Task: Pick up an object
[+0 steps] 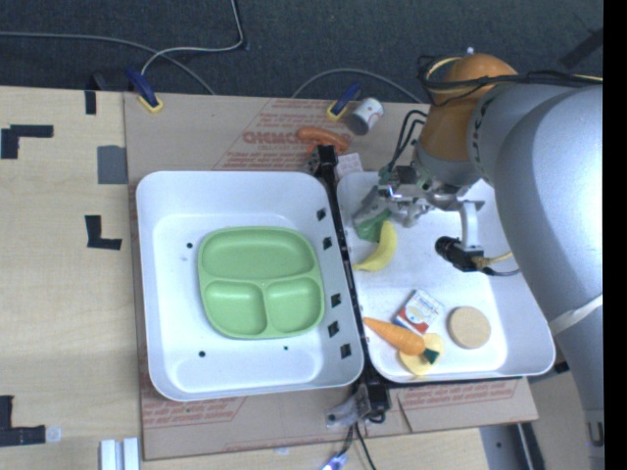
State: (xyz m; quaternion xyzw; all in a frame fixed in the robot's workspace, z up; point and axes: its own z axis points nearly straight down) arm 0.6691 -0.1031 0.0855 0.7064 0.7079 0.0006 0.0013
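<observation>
**Gripper low in the right bin, over the banana and a green item**

You have the gripper (392,204) down at the upper left part of the right bin (509,355), close to the divider between the two bins. Its metal parts sit directly above a small green item (368,228), and the banana (380,250) lies just below and touching that area. You cannot tell how far the gripper has parted, nor whether anything sits between its parts; nothing is clearly lifted.

Lower in the same bin: a carrot (392,334), a small white and red packet (419,311), a round tan disc (469,326) and a yellow piece (421,357) beside the carrot's tip.

The left bin (167,262) holds a green divided plate (262,282), lying flat near its centre.

Both bins rest on cardboard (206,135) over a light wooden worktop (49,262). Blue clamps (145,91) sit at the cardboard's far edge, with cables on the dark floor (294,18) beyond.
</observation>
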